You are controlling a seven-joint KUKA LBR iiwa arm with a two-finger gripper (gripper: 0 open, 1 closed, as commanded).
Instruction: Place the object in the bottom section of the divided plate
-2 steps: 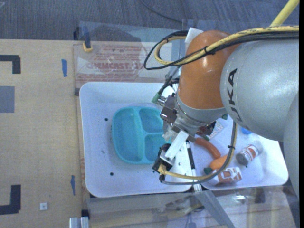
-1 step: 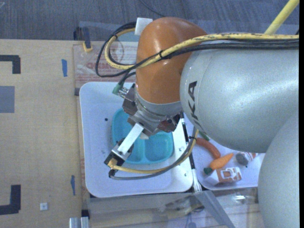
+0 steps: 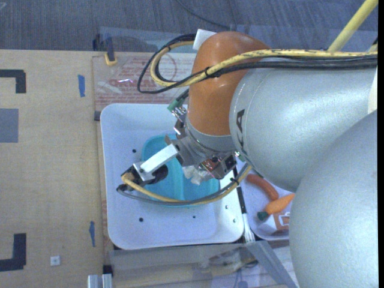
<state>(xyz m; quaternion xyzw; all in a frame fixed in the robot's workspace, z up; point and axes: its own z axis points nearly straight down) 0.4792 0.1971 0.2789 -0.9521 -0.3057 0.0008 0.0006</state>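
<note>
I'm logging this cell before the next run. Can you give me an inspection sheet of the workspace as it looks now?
Surface: wooden bench with black markers and blue tape; two white bins, left bin, right bin mostly hidden by the arm.
Job's things: teal plate in the left bin, largely covered by the arm; its sections cannot be told apart.
Clutter: carrot and another orange piece in the right bin.
Grippers: tool low over the plate; no object seen in it.
Cables: yellow and black cables looped over the arm; a yellow loop hangs over the plate.
Surroundings: grey carpet beyond the bench.
</note>
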